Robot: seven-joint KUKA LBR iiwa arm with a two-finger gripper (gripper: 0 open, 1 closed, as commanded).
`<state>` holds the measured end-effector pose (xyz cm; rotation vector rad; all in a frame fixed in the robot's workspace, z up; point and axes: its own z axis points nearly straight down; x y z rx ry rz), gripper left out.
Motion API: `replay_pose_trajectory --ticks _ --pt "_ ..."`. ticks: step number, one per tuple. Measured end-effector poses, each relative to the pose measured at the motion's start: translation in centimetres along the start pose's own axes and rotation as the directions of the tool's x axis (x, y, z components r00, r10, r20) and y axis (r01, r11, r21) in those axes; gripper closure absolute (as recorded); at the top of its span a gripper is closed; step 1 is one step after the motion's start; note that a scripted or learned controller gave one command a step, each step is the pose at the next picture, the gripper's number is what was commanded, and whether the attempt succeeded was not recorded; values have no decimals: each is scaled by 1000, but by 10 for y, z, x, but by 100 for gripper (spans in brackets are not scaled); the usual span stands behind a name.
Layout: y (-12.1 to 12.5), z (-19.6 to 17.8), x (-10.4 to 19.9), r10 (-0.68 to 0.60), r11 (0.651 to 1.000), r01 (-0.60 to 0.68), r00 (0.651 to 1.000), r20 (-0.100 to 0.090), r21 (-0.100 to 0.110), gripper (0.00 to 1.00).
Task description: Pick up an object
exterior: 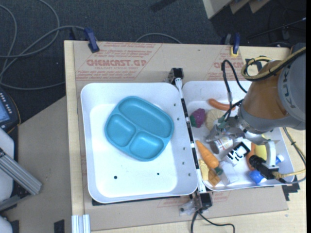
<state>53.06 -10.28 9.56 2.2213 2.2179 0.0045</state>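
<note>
several toys [208, 155] around pincer [219, 139]

Bench [121, 64] with two bins [97, 178]

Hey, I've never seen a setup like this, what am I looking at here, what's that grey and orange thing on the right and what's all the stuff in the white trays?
This is one picture from a camera fixed above a workbench, looking down at a slant. The grey and orange thing is a robot arm reaching in from the right. At its end is a two-finger gripper for picking things up; from this angle I cannot tell whether it holds anything.

Two shallow white bins sit side by side. The left bin holds a blue divided plate. The right bin, where the arm is working, holds a jumble of small toy items: an orange carrot, a purple piece, an orange sausage-like piece, something yellow and something blue. The gripper is down among these.
</note>
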Motion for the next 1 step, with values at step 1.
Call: replay_pose_trajectory --ticks 1 --pt "24 -95 73 -10 1000 10 1000 -1 -7 100"
